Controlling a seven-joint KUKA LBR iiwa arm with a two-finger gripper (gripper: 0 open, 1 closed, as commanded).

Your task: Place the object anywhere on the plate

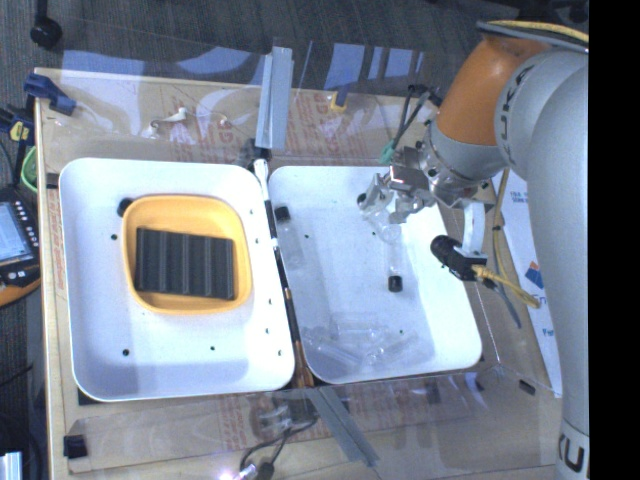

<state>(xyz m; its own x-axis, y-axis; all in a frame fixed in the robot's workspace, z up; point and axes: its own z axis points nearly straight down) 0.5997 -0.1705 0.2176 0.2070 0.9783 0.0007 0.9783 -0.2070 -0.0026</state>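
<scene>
A yellow plate (230, 214) with rounded corners lies in the left bin (95, 353). On the plate rests a dark, ridged rectangular object (187, 263), lying flat and covering most of its middle. My gripper (394, 268) hangs over the right bin (330, 268), in its upper right part and far from the plate. Nothing shows in the gripper. The grey arm with its orange band (480, 88) comes in from the upper right.
Several clear plastic pieces (360, 346) lie near the right bin's front wall. A small black item (283, 213) sits by that bin's left wall. A metal divider (272, 98) stands behind the bins. Cables and a black clip (455, 256) hang by the wrist.
</scene>
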